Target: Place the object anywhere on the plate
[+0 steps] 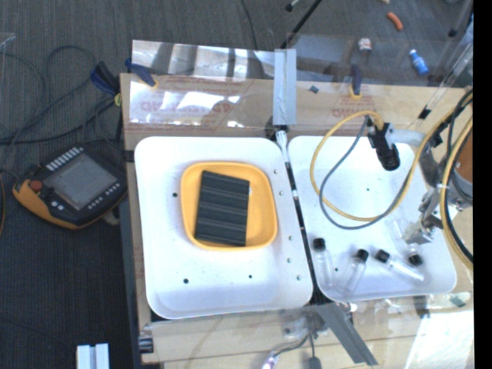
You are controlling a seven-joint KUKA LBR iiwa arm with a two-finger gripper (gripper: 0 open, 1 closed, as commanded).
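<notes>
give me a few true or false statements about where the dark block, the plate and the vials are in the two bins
1. The dark ribbed block lies on the yellow plate. True.
2. The yellow plate sits in the right bin. False: it sits in the left bin.
3. Several small clear vials lie near the front of the right bin. True.
4. A yellow cable loops over the left bin. False: it loops over the right bin.
5. The block hangs over the plate's rim onto the bin floor. False: it lies within the plate.
</notes>
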